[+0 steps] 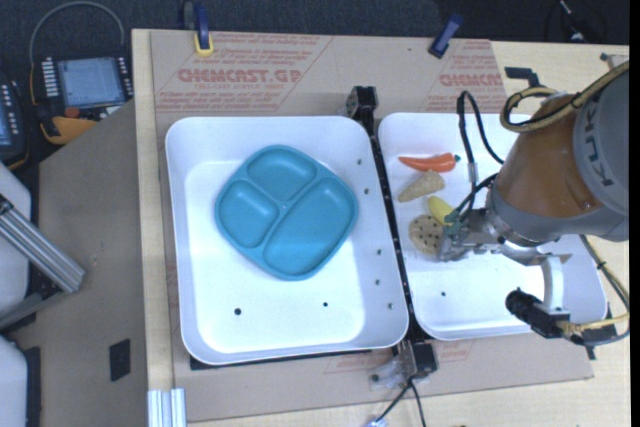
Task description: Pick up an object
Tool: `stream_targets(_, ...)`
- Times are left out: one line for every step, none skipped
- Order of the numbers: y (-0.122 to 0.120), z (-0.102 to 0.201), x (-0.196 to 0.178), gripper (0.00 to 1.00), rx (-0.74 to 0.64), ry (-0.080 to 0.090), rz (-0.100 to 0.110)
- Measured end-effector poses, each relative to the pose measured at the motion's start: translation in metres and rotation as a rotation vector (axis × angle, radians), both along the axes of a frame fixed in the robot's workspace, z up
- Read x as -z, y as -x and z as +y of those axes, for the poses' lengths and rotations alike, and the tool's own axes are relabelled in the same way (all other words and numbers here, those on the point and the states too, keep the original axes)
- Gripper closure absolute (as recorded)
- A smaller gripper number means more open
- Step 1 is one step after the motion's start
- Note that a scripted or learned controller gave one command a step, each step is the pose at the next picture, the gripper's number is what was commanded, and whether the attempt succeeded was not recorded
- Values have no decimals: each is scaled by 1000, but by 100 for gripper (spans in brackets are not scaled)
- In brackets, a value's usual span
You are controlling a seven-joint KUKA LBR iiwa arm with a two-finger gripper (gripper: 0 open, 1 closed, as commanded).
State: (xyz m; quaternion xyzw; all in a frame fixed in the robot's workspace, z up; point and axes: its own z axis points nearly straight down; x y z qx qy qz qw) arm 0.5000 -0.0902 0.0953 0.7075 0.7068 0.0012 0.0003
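In the right bin (pixel 470 315) lie a red chili pepper (pixel 428 161), a tan bread-like piece (pixel 421 185), a small yellow piece (pixel 440 208) and a round brown cookie (pixel 426 234). My gripper (pixel 456 237) is low in this bin, right beside the cookie and just below the yellow piece. The arm's grey and orange body (pixel 555 180) covers much of the bin's right half and hides the fingers.
The left bin (pixel 200 305) holds a blue divided plate (pixel 287 211) near its middle. A black clip (pixel 362 100) sits at the top between the bins. Cables (pixel 470 130) loop over the right bin's far edge.
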Motion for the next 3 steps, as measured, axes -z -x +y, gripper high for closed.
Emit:
stream_targets(0, -7, -45, 100, 0, 3, -4)
stream_targets(-7, 1, -93, 100, -3, 3, -5)
stream_targets(-8, 1, -139, 100, -2, 3, -5)
